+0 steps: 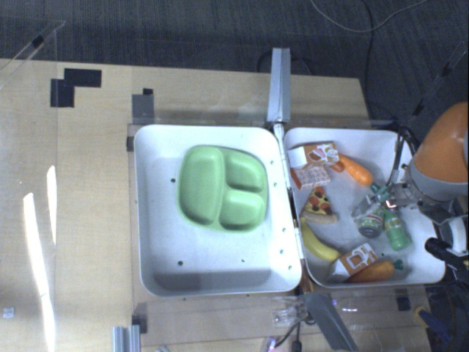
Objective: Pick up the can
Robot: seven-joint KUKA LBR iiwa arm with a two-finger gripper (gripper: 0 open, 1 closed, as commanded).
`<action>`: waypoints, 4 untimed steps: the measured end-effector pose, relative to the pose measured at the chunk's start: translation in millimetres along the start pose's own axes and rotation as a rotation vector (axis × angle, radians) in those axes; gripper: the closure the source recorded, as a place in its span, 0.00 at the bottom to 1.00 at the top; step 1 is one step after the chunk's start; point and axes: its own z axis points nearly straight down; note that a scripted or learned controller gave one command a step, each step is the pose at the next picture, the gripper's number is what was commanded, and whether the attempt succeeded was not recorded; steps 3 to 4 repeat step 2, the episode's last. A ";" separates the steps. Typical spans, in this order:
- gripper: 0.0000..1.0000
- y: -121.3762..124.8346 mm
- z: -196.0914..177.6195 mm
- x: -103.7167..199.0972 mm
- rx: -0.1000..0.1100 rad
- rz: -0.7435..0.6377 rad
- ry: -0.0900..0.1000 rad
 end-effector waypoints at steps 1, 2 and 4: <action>1.00 2.8 -11.7 -0.1 -0.007 -0.001 -0.002; 1.00 30.9 -115.5 45.8 0.003 0.027 0.002; 1.00 30.9 -115.5 45.8 0.003 0.027 0.002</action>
